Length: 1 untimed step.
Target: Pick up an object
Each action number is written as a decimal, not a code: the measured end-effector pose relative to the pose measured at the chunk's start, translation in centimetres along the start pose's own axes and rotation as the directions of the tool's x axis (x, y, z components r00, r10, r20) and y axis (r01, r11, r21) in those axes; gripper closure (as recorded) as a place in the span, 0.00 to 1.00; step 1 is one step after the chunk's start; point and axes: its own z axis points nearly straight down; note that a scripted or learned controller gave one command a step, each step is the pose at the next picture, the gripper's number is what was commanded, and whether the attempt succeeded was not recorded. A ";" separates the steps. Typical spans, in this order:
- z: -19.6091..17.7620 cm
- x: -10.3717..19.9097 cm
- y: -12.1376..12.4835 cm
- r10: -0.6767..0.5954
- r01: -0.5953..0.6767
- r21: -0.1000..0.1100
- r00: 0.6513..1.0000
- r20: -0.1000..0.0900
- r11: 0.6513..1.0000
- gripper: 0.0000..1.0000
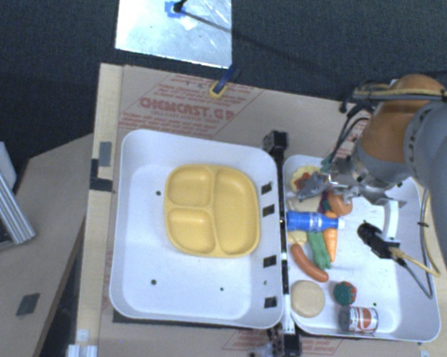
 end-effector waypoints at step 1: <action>1.2 -0.1 0.6 0.000 0.000 -0.008 1.000 0.000 1.000 0.00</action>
